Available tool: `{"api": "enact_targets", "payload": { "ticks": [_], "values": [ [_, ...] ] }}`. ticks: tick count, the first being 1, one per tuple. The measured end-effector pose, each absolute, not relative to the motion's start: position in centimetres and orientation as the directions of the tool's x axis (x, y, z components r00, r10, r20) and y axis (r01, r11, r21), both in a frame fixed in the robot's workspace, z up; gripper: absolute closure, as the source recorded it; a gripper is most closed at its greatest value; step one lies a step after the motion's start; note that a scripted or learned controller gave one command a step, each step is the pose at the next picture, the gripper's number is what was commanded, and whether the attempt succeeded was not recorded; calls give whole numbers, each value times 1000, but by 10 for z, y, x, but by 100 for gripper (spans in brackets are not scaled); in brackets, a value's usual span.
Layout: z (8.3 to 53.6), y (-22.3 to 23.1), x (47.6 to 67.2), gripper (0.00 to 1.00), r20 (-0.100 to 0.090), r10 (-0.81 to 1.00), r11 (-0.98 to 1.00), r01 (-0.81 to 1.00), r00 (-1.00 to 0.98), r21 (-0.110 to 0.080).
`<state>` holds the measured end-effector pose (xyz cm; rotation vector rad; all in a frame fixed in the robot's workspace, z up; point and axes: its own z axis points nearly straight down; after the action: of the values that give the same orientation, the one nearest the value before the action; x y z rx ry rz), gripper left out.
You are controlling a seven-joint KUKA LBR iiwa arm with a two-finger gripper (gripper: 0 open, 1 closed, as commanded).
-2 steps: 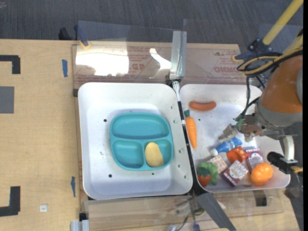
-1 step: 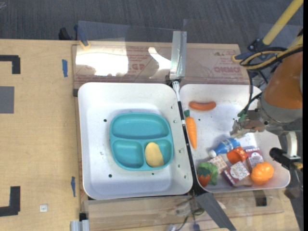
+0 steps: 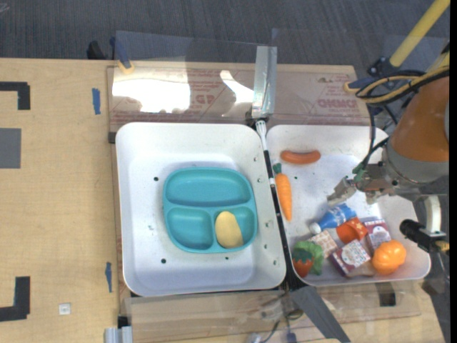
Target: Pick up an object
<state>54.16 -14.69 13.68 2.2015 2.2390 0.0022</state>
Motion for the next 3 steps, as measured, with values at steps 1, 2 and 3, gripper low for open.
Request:
{"api": "enact_targets", "payload": {
  "ticks": [1, 2, 3],
  "values": [
    [96, -130, 490, 0, -2, 999, -46, 999, 46, 27],
    [107, -128, 492, 100, 0, 999, -45, 998, 45, 33],
    [106, -128, 491, 0, 0, 999, -45, 999, 45, 30]
  ]
}}
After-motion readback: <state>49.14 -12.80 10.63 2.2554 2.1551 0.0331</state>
